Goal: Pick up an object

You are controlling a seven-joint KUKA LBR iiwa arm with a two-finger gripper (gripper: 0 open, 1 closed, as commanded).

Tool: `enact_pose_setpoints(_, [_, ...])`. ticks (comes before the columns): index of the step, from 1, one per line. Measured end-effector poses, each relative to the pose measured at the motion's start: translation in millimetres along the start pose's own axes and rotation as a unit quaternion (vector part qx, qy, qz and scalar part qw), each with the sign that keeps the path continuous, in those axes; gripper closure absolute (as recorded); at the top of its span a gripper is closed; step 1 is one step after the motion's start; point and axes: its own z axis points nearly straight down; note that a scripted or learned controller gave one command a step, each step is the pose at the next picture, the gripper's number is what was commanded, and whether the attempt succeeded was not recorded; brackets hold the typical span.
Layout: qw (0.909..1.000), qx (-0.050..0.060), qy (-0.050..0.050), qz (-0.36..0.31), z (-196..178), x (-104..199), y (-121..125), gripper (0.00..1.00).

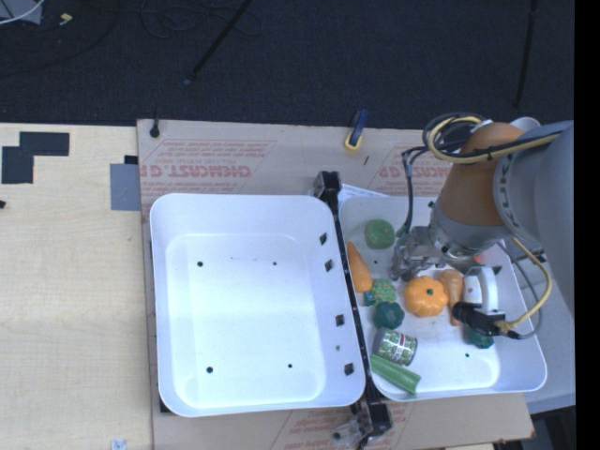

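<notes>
Gripper (410,259) hangs low in the right bin (525,378), just left of the orange pumpkin-like toy (426,297); can't tell its state, arm obscures it. You should pick one clear target, e.g. the pumpkin, & descend centred. Crowding nearby: carrot (359,267), green ball (380,232), tin can (395,347), green stick (395,375). Cables (525,298) trail close.

Blue-yellow clamp (356,130) (cardboard's (234,162) far edge)

1. A pale wooden surface (66,279) carries a printed cardboard sheet (234,162).
2. Two white bins sit side by side on the cardboard: left bin (169,251), right bin (525,368).
</notes>
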Motion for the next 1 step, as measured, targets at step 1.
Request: enact_pose_setpoints(1, [1.0000,-0.002,0.000,0.000,-1.2,-25.7,-72.6,1.00])
